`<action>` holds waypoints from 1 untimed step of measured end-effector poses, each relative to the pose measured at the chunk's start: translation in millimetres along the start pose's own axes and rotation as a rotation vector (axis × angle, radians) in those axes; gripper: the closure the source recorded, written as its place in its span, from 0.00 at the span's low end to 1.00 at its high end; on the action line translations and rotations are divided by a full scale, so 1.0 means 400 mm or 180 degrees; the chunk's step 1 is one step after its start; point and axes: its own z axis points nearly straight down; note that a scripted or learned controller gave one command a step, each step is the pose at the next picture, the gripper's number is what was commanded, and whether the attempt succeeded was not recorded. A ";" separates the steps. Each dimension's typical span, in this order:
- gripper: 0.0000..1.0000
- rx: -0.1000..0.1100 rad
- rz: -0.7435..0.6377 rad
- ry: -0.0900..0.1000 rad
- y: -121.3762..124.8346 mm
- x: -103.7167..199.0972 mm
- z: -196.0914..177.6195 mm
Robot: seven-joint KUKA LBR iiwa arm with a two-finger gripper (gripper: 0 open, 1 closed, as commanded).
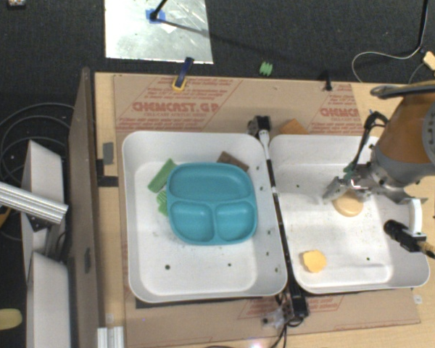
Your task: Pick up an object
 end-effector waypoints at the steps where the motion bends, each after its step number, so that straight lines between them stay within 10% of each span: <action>1: 1.00 -0.0025 0.0000 -0.0009 0.006 -0.003 -0.035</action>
